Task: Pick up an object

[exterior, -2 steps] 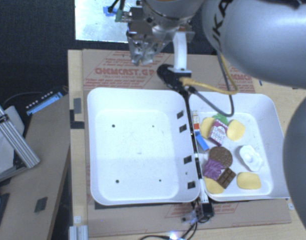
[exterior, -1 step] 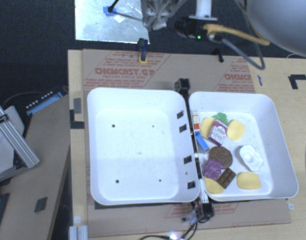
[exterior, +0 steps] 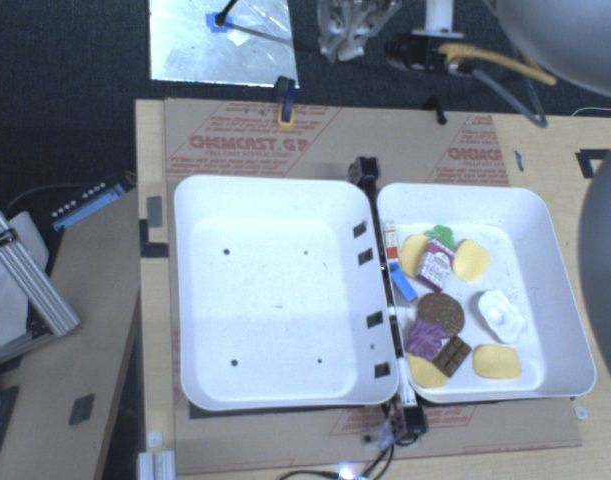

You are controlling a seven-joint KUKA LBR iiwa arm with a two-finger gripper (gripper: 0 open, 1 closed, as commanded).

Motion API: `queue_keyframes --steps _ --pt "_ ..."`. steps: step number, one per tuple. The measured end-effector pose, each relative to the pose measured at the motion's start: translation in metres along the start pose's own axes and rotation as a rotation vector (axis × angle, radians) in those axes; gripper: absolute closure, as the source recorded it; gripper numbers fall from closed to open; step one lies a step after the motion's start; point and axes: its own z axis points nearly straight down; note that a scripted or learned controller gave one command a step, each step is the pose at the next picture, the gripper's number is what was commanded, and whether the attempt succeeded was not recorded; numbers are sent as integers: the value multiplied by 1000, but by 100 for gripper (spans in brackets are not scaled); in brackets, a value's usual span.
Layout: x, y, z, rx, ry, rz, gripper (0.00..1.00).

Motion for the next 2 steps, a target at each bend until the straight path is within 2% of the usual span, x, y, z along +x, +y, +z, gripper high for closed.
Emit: queue_keyframes --steps 1,2 --pt "-41 -3 169 15 -2 -1 100" --pt "16 -54 200 4 4 -13 100"
